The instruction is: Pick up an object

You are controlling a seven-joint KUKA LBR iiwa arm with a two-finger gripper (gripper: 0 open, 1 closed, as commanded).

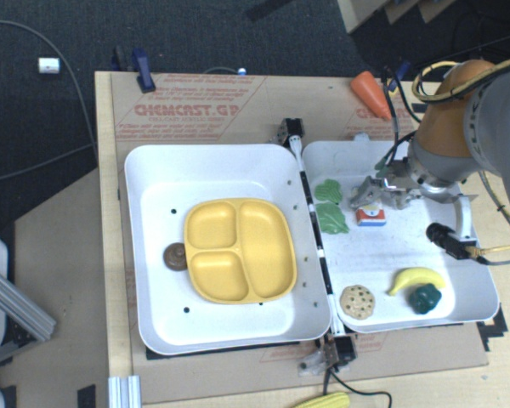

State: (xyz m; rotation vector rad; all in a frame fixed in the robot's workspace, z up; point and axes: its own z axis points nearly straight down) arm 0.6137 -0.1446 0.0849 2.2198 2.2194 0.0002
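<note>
The gripper [376,195] hovers just above the small carton [371,218]; whether its fingers are spread, I cannot tell; a misaligned descent could knock the carton aside.

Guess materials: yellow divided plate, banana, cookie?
Yellow divided plate: likely molded plastic, smooth, even colour, soft sheen. Banana: probably toy plastic, uniform yellow, no blemishes. Cookie: matte tan with dark specks; too small to tell if plastic or foam.
</note>
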